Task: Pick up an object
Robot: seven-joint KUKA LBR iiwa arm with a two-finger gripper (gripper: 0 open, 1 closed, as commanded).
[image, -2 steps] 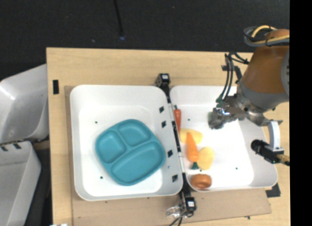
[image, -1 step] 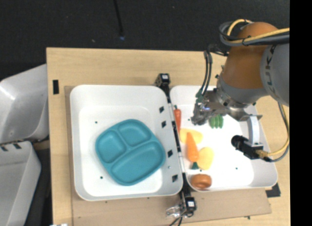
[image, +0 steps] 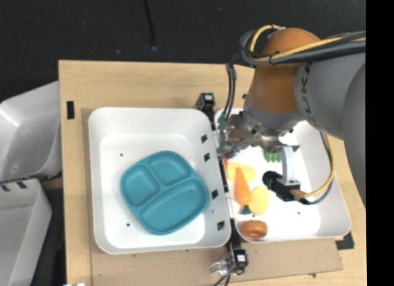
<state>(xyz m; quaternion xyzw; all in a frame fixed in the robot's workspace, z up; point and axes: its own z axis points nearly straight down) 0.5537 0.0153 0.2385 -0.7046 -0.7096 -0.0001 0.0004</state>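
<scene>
low over the right bin, the gripper hangs near the divider, presumably lining up a pick; its state i cannot tell. below it lie one carrot, one lemon and one brown piece. one blue tray sits in the left bin on the surface.

No readable text, label, brand, number or sign appears on anything here
</scene>
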